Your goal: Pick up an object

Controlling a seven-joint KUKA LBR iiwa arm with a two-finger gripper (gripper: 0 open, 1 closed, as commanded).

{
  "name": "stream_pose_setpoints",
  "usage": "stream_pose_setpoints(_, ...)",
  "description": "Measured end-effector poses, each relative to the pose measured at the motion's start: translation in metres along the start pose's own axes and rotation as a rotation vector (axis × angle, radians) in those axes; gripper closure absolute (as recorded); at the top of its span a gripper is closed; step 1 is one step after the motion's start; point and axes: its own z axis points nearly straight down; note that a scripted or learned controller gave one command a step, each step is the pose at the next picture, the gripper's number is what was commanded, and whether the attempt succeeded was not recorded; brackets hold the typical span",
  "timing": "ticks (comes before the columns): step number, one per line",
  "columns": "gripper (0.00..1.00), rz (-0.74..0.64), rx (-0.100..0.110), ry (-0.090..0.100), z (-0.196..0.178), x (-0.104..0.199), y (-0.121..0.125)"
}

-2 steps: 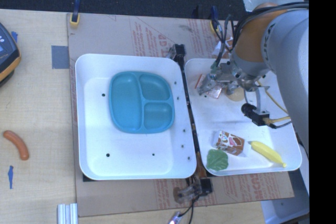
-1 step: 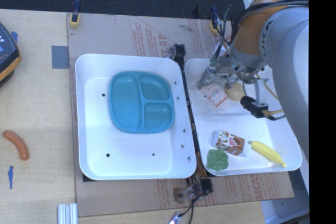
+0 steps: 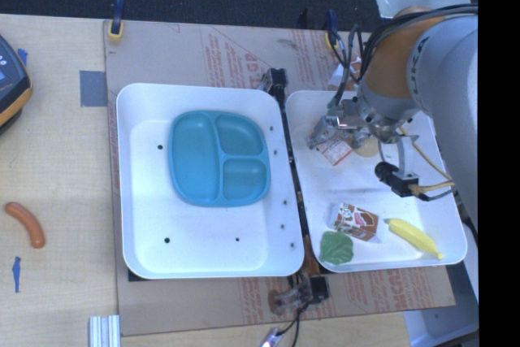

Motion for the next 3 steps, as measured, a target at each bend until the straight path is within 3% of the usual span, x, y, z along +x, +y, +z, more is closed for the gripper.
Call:
stream_pose_setpoints(1, 0.00, -0.002, -0.002, 0.001, -0.001, -0.001, 0.016)
stream_pose_setpoints(2, 0.00, 0.001, 0.000, 0.001, 0.000, -0.008, 0.011)
stream_pose_setpoints(3, 0.00, 0.000, -0.003, 0.001, -0.001, 0.003, 0.023)
